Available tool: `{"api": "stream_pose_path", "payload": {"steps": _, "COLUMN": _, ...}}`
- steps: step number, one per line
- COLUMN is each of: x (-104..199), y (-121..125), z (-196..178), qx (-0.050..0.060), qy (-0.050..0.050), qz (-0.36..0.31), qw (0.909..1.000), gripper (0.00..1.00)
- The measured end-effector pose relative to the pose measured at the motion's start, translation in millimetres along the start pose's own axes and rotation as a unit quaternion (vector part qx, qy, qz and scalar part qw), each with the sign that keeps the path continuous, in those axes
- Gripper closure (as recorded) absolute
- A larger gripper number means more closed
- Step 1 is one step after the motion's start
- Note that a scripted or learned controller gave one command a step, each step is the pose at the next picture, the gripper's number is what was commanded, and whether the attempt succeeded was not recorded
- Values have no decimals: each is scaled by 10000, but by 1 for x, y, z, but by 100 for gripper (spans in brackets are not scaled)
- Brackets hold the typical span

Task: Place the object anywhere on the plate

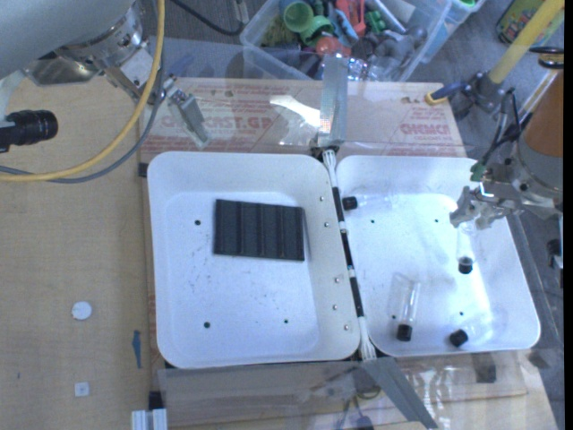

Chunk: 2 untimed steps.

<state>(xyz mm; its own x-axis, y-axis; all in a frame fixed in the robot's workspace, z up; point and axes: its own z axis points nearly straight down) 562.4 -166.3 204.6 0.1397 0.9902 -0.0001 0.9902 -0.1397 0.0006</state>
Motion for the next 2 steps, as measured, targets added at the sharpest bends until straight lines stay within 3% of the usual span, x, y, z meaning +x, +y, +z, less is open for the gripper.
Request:
{"api": "stream_pose_path", "payload": {"steps": 1, "x": -43, "y": -32, "z": -23, "qx": 13, "qy": 7, "qz": -825, "qw": 9966, "gripper": 100}}
{"api": "stream_pose_path", "payload": {"steps": 2, "x": -43, "y": -32, "z": -23, "qx": 11, "qy": 7, "qz": -825, "qw": 9966, "gripper": 0}}
